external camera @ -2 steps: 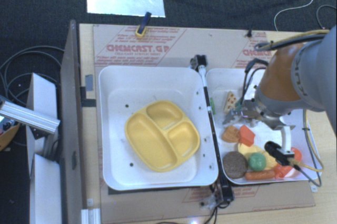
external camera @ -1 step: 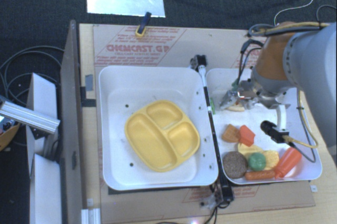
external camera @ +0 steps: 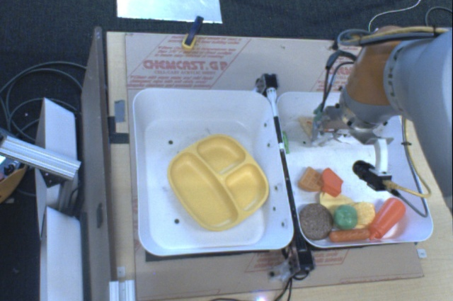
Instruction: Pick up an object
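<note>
In the camera view, the end effector [external camera: 327,131] sits low in the right bin [external camera: 294,105], over its far end by a pale food piece [external camera: 306,127]; I cannot tell its state. Other toys cluster nearer, including 1 green ball [external camera: 345,217].

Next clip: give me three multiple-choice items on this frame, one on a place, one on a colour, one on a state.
1. Where does the divided tray lie?
A. left bin
B. right bin
C. on the floor

2. What colour is that tray?
A. blue
B. yellow
C. black

3. How does the tray stand?
A. upside down
B. on its edge
C. flat, compartments up

Key: 1 A, it rests within the left bin; 2 B, it is yellow all over; 3 C, its three hollows face the camera. The toy foods, such as the green ball, lie in the right bin, where the claw reaches.
</note>
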Action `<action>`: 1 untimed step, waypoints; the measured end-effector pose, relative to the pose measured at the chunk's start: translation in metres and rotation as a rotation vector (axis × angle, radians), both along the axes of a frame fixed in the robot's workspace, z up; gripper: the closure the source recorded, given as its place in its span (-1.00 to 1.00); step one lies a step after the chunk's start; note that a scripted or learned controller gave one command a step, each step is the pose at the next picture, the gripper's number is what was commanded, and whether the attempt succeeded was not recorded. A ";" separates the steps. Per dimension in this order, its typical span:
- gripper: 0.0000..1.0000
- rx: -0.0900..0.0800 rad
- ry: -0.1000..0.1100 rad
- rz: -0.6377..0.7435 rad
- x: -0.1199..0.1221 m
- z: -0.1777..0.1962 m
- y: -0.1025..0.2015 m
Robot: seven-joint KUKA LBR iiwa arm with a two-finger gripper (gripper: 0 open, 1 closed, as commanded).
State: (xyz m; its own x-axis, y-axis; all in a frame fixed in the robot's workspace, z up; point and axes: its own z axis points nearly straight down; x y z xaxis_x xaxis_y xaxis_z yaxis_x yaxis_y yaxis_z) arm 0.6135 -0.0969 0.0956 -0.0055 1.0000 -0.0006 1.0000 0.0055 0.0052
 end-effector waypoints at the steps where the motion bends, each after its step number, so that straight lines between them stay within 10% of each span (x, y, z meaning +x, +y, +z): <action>1: 1.00 -0.002 0.000 -0.008 -0.039 0.060 -0.032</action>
State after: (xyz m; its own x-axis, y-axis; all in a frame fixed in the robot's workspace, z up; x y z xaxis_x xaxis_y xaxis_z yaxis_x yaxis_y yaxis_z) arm 0.5746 -0.1289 0.1553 0.0022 1.0000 -0.0026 1.0000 -0.0022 0.0051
